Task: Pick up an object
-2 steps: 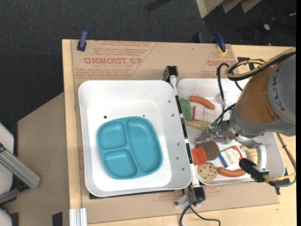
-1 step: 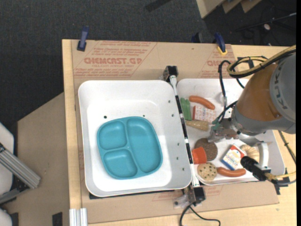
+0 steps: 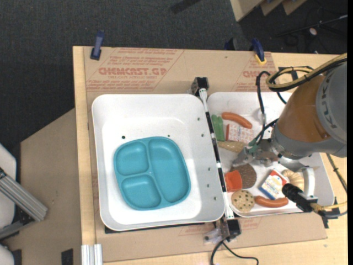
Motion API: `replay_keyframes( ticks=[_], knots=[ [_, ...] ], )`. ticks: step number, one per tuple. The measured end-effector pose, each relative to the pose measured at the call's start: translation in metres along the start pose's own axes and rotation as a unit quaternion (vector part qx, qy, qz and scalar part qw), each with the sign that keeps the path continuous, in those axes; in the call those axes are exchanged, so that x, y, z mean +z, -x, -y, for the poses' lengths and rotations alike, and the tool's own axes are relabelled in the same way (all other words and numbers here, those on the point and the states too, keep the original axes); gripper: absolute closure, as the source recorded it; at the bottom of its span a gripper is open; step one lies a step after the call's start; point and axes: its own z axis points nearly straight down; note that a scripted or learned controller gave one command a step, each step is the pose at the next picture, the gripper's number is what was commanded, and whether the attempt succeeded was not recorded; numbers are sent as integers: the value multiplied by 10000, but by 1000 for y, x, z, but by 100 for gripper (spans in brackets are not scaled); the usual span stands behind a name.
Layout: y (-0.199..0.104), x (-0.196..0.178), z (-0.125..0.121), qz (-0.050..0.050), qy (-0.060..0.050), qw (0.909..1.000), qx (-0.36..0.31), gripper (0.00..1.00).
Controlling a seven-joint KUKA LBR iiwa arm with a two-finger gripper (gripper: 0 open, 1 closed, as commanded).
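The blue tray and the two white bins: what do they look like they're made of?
Blue tray: seemingly moulded plastic, matte to satin; one uniform colour, rounded edges, three pressed compartments. Left bin and right bin: probably thin formed plastic, smooth and slightly glossy, with soft rounded rims and corners. The bench under them looks like brown printed cardboard or fibreboard.

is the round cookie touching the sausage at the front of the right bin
Apart: the camera view shows a strip of white bin floor between the round cookie and the sausage.

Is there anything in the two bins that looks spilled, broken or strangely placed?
Nothing stands out. The blue tray lies flat in the left bin; the toy foods, such as the cookie, sit jumbled in the right bin.
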Motion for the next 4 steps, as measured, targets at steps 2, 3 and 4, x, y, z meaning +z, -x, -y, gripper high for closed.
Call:
replay_keyframes(
  ticks=[2,3,4],
  knots=[
    [-3,-1,2,-4,5,10000,-2,100],
    [49,-90,-24,21,12,10000,5,100],
    [45,-84,-22,-5,-41,10000,-8,0]
  ],
)
